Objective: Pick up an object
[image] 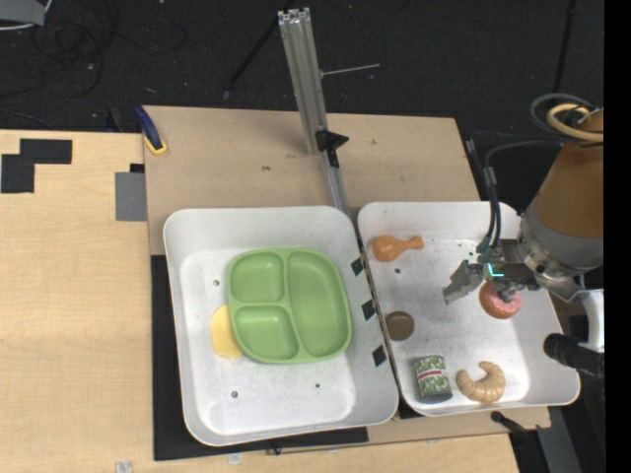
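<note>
Claw (463, 286) of your arm hangs spread and grasping nothing over the right bin (513, 392), middle right of the frame. Just right of it lies a red ball (501, 303). An orange chicken drumstick (394, 247) sits upper left, a brown disc (399, 325) lower left, a green can (431, 377) and croissant (482, 381) below. A green divided plate (290, 304) fills your left bin (197, 235).

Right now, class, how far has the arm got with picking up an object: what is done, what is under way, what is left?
Done: the gripper has reached into the right bin. Under way: it hangs above the bin floor, beside a red round object. Nothing shows between its fingers. Left: the grasp and lift; the croissant, the can and the orange pear-shaped toy lie on the bin floor.
</note>
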`<control>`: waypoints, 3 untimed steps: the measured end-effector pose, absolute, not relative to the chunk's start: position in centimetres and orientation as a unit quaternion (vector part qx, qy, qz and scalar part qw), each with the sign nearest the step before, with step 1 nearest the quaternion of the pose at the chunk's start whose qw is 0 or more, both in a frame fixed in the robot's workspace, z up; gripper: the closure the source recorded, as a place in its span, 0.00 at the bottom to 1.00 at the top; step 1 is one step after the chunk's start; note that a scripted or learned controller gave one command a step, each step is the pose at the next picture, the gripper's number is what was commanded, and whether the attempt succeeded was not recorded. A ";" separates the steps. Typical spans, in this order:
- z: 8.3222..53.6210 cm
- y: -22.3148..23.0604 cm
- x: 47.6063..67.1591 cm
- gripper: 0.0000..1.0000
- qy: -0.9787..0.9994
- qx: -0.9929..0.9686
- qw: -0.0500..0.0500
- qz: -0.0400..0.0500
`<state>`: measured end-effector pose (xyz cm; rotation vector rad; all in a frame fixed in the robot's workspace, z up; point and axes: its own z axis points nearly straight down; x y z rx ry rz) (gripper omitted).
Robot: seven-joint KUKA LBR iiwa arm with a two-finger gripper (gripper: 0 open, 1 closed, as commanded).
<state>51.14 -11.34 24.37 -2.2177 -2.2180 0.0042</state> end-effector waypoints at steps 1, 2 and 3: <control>24.4 -11.3 51.2 0.00 -0.707 -0.707 0.002 0.001; 19.4 -12.0 50.4 0.00 -0.707 -0.707 0.004 0.002; 13.3 -12.3 50.9 0.00 -0.707 -0.707 0.004 0.002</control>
